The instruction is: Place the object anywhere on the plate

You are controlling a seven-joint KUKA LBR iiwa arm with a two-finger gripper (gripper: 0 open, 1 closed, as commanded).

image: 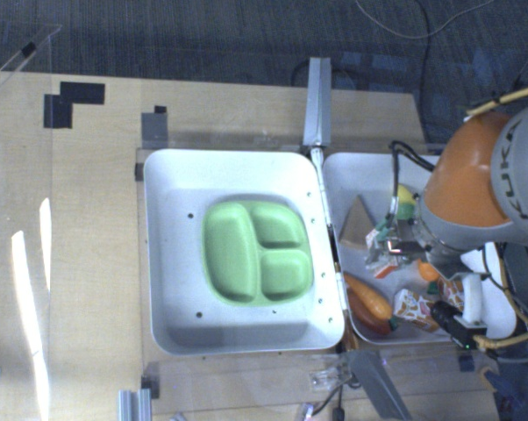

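Gripper (388,251) low in right bin (356,178), state unclear, arm (474,182) hiding objects, green plate (257,251) bare

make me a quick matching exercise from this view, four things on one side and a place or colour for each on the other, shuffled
Things:
1. divided plate
2. arm's band
3. cable
4. orange carrot-like object

Descriptions:
A. looped on the dark floor above the bench
B. orange, above the right bin
C. green, in the middle of the left bin
D. at the near-left corner of the right bin

Pairs: 1-C, 2-B, 3-A, 4-D
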